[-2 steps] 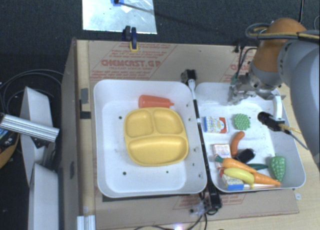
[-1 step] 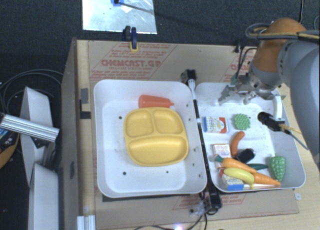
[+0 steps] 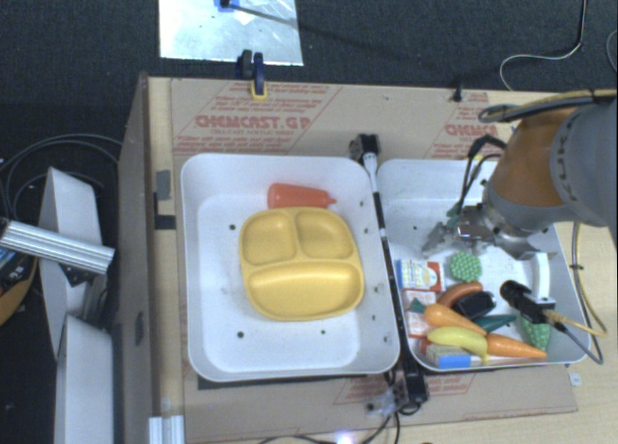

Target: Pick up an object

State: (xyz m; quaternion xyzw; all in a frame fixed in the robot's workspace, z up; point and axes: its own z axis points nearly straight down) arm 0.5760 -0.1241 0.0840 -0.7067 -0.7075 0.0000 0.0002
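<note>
Green toy (image 3: 465, 265) lies just beside the pincer (image 3: 452, 235), whose grip state I cannot tell.

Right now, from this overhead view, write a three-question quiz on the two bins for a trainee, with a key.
1. True or false: the yellow divided plate lies in the same bin as the gripper.
2. Multiple choice: the orange-red object in the left bin lies (A) on top of the plate, (B) just beyond the plate's far edge, (C) against the near wall.
3. Fill in: the pile of toy food fills the ___ end of the right bin.

Key
1. False. The plate is in the left bin; the gripper is over the right bin.
2. B.
3. Near.
</note>
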